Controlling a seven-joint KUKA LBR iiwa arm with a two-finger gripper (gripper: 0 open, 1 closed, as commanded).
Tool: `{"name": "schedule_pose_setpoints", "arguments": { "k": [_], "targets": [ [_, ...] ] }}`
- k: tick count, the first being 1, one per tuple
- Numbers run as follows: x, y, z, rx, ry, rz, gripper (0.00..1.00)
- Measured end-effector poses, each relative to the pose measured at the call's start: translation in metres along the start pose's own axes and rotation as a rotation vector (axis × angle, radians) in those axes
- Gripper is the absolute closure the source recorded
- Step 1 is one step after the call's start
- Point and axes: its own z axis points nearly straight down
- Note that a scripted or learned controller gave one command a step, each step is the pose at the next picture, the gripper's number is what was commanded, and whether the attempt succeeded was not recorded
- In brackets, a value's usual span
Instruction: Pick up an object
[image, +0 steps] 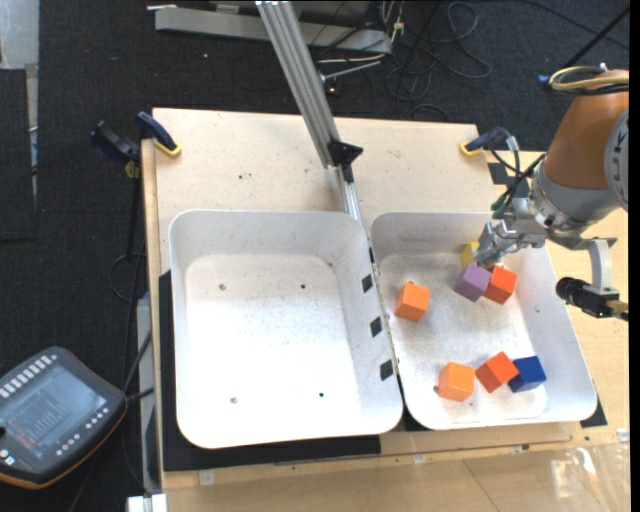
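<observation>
Camera view from above: a grey teach pendant with a screen (45, 415) lies at far left, off the pale speckled worktop (260, 160). Next comes the left white plastic bin (190, 235), smooth with rounded corners. A silver metal pole (305, 85) slants down to the bins' middle. The right white bin (575, 370) holds an orange cube (412, 300), another orange cube (456, 381), a red-orange cube (493, 372) touching a blue cube (528, 372), and a purple cube (473, 281) beside a red-orange block (501, 284). The end effector (494, 245) sits just above these two; I cannot tell its state.
</observation>
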Motion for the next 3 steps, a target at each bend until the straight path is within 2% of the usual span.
{"name": "schedule_pose_setpoints", "arguments": {
  "k": [2, 3],
  "targets": [
    [0.000, 0.005, -0.092, -0.002, 0.000, -0.002, 1.00],
    [0.052, 0.002, -0.095, 0.006, 0.004, -0.007, 1.00]
  ]
}}
